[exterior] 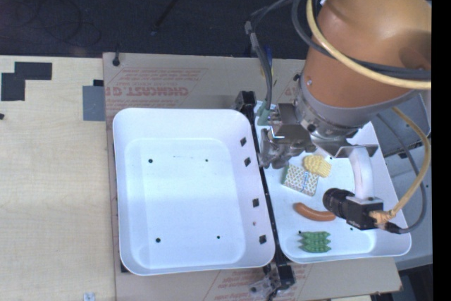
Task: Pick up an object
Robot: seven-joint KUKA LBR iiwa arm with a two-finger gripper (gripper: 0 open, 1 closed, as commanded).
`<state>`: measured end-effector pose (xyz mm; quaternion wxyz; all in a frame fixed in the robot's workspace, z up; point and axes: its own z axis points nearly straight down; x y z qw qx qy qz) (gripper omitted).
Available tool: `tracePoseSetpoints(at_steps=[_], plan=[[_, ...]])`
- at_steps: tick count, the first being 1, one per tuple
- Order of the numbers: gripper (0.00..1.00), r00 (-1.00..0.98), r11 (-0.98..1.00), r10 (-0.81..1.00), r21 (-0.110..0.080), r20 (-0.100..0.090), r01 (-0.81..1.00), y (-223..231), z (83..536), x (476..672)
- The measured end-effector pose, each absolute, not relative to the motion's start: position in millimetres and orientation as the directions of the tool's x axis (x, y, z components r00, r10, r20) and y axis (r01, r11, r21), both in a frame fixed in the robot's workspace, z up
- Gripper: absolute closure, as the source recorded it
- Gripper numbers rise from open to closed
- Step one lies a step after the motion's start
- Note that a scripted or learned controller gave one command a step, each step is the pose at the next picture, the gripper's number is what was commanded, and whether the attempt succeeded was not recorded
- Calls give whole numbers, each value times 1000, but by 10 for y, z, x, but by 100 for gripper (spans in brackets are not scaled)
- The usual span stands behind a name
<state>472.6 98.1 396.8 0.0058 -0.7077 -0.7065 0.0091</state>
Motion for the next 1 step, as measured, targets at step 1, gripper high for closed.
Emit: tracePoseSetpoints(at_steps=[1], plan=[[100,-4,4,1000,-4,-1,1000,1410,4006,4756]])
